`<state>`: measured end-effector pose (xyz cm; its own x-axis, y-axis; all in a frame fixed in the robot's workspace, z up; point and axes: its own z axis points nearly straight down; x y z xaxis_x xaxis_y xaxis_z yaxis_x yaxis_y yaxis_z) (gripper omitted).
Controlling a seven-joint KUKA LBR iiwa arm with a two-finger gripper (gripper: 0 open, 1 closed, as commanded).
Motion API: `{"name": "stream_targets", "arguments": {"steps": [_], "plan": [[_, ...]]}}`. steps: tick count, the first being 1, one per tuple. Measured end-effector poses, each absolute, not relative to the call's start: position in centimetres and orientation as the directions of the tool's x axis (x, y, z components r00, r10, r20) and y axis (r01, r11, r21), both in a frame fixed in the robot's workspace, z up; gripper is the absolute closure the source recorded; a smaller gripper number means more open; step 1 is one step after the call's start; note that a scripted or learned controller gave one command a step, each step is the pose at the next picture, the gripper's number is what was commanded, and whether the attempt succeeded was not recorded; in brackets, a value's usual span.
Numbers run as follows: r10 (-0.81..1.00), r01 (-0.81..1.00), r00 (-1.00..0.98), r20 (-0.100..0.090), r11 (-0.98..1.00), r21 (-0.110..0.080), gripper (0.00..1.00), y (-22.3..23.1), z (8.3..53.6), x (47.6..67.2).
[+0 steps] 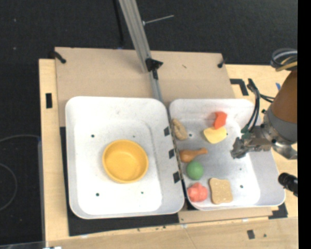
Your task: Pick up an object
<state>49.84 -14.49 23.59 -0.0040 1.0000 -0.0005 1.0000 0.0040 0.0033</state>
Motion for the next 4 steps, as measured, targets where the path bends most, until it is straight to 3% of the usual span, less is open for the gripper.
{"name": "stream_targets", "arguments": {"steps": [2, 4], "plan": [[1.0, 1.0, -0.008, 0.002, 0.008, 0.002, 1.0, -4.8, 23.0, 54.8], [1.0, 1.0, -0.008, 0.002, 0.008, 0.003, 1.0, 5.6, 24.1, 61.6]]}}
